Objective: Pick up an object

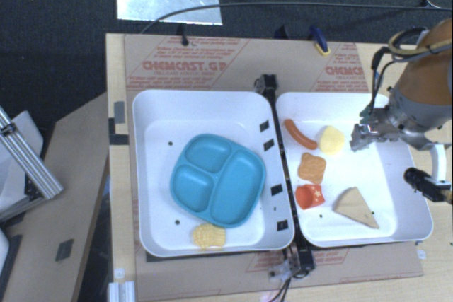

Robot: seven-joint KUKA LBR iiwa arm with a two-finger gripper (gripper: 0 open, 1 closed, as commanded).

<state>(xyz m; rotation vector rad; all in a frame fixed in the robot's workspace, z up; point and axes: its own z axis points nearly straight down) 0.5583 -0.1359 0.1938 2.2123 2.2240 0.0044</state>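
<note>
Grey arm with orange band (425,78) reaching in from right, gripper (361,134) hovering over right white bin (403,223), just right of pale yellow rounded lump (331,140). Finger state: cannot tell, nothing seen between them.

Right bin holding:
- orange-red sausage-shaped piece (300,134), lying at slant, upper left
- pale yellow lump, beside sausage's right end
- orange nugget-like piece (312,167), below lump
- red chunk (308,196), below nugget
- tan wedge (356,208), lower centre

Left white bin (152,152) holding blue three-compartment plastic plate (217,180); yellow knobbly piece (209,235) lying just below plate.
</note>
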